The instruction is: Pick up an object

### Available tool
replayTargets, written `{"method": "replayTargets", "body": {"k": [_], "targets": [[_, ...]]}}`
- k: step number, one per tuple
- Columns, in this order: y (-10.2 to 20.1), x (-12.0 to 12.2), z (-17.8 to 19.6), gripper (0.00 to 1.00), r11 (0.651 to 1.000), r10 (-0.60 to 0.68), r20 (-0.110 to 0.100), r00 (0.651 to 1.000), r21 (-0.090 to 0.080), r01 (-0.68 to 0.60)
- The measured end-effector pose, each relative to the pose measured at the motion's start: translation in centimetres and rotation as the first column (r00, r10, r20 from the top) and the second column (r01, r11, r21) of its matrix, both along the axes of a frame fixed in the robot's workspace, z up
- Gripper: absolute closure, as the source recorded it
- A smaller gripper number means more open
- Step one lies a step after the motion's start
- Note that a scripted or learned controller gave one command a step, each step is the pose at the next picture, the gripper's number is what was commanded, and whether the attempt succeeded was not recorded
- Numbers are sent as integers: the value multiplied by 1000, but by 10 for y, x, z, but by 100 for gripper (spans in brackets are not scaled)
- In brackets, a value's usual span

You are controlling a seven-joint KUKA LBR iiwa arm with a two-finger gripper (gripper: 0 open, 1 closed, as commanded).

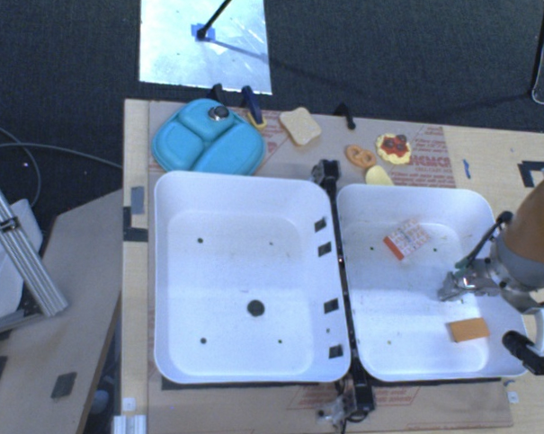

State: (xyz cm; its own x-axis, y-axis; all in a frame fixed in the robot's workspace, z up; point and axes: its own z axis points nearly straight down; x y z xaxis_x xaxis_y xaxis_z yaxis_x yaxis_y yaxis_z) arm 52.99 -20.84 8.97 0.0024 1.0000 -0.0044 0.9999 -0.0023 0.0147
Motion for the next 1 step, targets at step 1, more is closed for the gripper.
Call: {"method": "replayTargets", "body": {"k": [1], "targets": [[4,114,-2,100,1000,12,0,1000,0,-12]]}}
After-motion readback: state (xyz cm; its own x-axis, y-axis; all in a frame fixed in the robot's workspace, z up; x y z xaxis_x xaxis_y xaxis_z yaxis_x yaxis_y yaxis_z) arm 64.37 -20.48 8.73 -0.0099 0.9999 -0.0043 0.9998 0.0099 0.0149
